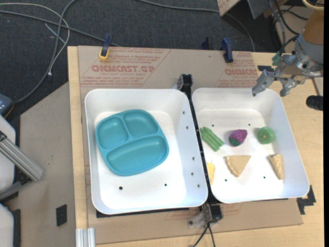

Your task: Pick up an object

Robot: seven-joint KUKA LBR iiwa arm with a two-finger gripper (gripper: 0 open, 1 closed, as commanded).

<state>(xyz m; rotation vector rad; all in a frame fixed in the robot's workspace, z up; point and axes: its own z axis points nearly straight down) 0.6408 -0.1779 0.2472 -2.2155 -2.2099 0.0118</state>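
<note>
Nearest the camera, the front rim of the right bin (pixel 288 194) has 2 tan wedge pieces just behind it: a tan wedge (pixel 237 164) near the middle and a narrower tan slice (pixel 277 165) off toward the right wall. A small yellow piece (pixel 211 172) sits tight against the bin's left wall, partly cut off by the rim.

A bit further back there's a row of 3 things: a green ridged piece (pixel 211 138) lying at a slant near the left wall, a purple lump (pixel 237 137) in the middle, and a green round piece (pixel 266 135) on the right. They're all apart from each other, with bare white floor around each one.

In the left bin (pixel 97 184) there's a teal divided plate (pixel 133 141) with 3 compartments, taking up the middle, with open room toward its right wall.

Furthest back, the tool (pixel 271 84) hangs over the right bin's far right corner, right about at the rim. Its 2 fingers are spread apart with nothing between them, so it's released. All the objects lie nearer the camera than the tool, the green round piece being closest to it and the back strip of the bin bare below it. The cardboard-covered tabletop (pixel 154 66) runs on behind both bins.
</note>
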